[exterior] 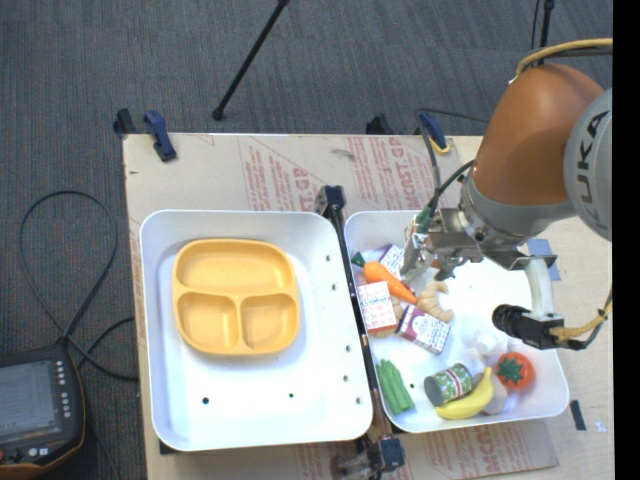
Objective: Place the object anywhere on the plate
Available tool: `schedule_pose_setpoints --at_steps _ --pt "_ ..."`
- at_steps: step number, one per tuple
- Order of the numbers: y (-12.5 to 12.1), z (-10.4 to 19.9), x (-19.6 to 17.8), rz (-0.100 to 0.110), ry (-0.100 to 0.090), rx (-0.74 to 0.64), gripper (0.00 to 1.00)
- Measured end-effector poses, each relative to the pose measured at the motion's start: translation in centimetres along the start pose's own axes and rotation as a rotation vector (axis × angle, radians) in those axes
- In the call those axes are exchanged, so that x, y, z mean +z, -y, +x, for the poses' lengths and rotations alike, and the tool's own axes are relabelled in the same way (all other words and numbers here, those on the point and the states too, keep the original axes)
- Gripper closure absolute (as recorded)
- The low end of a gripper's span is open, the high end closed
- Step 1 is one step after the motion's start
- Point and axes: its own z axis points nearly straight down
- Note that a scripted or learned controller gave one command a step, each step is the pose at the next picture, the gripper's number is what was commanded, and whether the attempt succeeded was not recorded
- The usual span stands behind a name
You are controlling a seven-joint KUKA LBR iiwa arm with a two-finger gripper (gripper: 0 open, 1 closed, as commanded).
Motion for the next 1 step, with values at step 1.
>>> schedule_pose_setpoints --at_steps 1 --pt "-7.27 1.27 -0.24 -0.001 0.000 0.002 1.00"
